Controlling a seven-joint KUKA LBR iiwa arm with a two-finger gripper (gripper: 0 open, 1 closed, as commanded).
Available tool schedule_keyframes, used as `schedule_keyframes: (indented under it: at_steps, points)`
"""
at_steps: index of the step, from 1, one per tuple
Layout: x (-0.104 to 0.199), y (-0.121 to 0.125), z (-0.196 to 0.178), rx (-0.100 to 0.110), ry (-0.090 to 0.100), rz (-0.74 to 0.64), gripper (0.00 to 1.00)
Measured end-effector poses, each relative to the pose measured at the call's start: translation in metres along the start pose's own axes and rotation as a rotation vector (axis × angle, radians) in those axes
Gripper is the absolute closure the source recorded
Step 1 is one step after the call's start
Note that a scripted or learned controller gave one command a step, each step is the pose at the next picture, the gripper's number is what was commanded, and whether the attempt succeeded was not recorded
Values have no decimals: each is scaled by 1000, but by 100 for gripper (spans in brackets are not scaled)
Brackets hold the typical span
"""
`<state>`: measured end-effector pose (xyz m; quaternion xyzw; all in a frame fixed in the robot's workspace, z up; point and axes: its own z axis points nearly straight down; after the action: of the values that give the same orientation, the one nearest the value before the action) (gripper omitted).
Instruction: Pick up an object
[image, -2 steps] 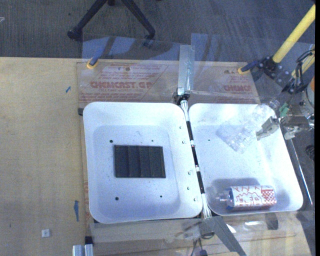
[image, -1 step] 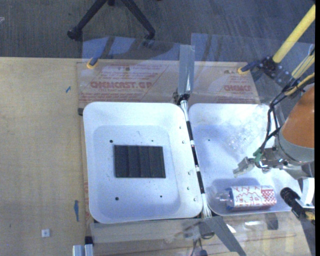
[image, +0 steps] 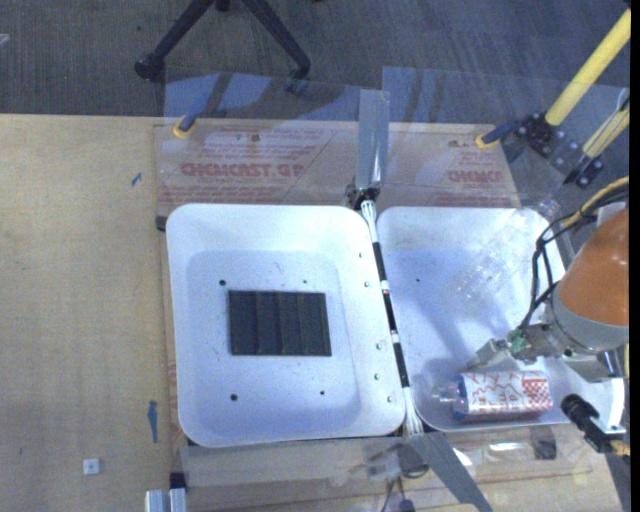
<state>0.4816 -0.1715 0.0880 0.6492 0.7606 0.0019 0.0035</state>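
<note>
In the right bin (image: 420, 250), a red-and-white packet (image: 505, 393) lies at the near edge. The gripper (image: 497, 351) hovers just beyond it; its finger state cannot be told. A dark pad (image: 279, 323) sits in the left bin (image: 200, 240).

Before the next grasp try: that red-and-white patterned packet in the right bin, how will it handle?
The red-and-white patterned packet lies flat on its side near the right bin's front wall, so it probably won't roll. Its surface looks glossy, so it may slip between fingers. Its blurred left end looks rounded, possibly soft; stiffness is unclear.
</note>
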Motion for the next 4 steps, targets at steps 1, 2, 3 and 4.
schedule_keyframes:
  at_steps: [1, 2, 3, 4]
  points:
    - [57, 43, -6, 5, 1, 90, 0]
    - [40, 7, -1, -1, 1, -31, 0]
    - [19, 3, -17, 7, 0, 252, 0]
    - [-43, -8, -40, 9, 5, 387, 0]
